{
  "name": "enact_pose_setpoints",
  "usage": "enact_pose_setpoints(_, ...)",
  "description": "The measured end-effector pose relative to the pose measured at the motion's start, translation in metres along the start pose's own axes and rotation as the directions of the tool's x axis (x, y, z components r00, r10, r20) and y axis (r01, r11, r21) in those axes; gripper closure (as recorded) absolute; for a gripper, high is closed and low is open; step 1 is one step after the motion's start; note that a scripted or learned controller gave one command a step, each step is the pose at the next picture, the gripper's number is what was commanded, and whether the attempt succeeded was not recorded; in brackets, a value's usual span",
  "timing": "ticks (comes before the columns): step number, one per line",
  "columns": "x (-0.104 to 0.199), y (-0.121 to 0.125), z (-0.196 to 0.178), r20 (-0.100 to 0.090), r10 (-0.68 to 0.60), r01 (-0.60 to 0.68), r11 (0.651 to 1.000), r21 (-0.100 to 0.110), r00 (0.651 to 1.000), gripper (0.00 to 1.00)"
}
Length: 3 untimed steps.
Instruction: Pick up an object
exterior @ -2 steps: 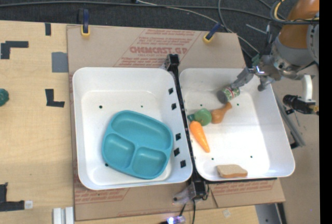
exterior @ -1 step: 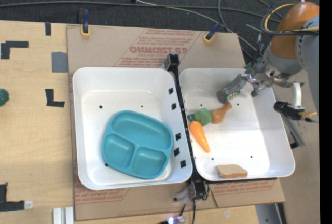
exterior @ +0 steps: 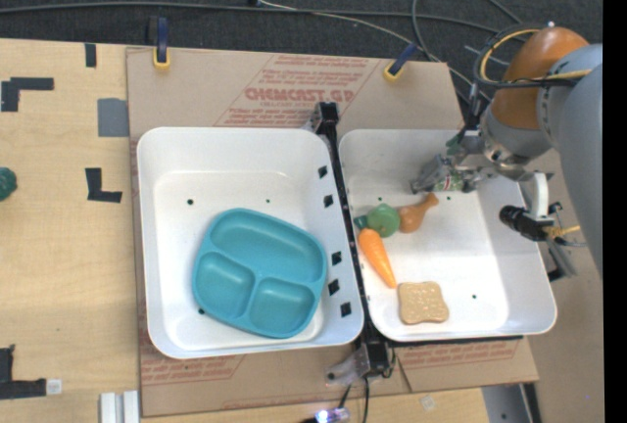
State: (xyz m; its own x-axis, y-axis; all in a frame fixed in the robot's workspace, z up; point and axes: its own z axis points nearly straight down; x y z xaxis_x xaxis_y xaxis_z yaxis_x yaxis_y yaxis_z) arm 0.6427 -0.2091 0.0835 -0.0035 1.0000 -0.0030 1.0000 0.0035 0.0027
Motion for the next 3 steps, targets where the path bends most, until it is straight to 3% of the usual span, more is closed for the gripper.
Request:
enact_pose_setpoints(1, 0.000, 0.002, -0.015, 0.001, 0.000, 0.000, 1.000, -0.005, 1.000, 1.00)
enact_pose_setpoints(3, 0.001, 0.007, -0.102, -0.002, 0.002, -0.002, 1.000, 0.000, 1.000, 1.00)
